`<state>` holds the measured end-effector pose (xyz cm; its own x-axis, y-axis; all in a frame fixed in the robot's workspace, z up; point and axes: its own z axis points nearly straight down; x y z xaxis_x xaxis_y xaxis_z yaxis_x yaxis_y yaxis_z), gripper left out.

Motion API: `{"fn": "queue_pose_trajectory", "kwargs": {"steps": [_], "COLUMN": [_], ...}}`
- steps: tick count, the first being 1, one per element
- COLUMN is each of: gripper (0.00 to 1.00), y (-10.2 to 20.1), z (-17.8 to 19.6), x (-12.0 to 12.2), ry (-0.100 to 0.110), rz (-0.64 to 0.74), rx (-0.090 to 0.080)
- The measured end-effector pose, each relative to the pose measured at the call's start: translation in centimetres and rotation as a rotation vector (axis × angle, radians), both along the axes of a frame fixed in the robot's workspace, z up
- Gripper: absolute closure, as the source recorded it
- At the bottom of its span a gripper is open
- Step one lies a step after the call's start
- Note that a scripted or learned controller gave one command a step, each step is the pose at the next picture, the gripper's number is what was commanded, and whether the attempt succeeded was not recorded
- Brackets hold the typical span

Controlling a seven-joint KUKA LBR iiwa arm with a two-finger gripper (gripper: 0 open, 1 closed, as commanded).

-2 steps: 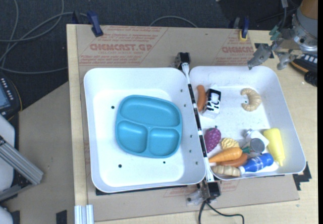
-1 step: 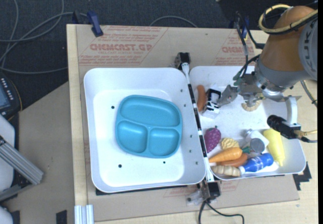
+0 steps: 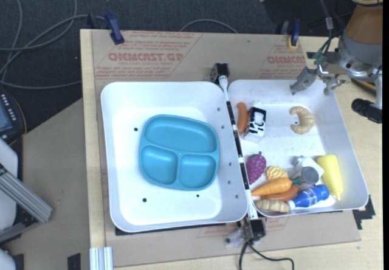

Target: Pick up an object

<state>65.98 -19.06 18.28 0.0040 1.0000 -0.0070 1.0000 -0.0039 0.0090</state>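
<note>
The pincer [image 3: 317, 80] hangs spread and empty over the right bin's [image 3: 346, 135] one o'clock corner. Its nearest isolated target, the croissant [image 3: 302, 119], lies toward seven o'clock; best descend squarely, straddling its narrow middle.

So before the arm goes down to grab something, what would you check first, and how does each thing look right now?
1. Hand open: ok, fingers spread.
2. Hand holding nothing: ok.
3. Hand over the right bin: ok, at its far edge.
4. Easy target: ok, the croissant lies apart from the others.
5. Crowded near corner: not ok, the carrot, blue bottle and yellow piece touch.
6. Height above bin: cannot tell.
</note>
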Motion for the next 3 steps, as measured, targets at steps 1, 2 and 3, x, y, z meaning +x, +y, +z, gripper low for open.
{"fn": "queue_pose_trajectory", "kwargs": {"steps": [1,2,3], "gripper": [0.0,0.0,0.0], "y": [10.7,3.7,10.1], "z": [-6.2,-8.0,-9.7], "x": [-5.2,-5.4,0.8], "ry": [0.02,-0.013,0.004], "rz": [0.012,0.006,0.013], "rx": [0.013,0.0,0.003]}}
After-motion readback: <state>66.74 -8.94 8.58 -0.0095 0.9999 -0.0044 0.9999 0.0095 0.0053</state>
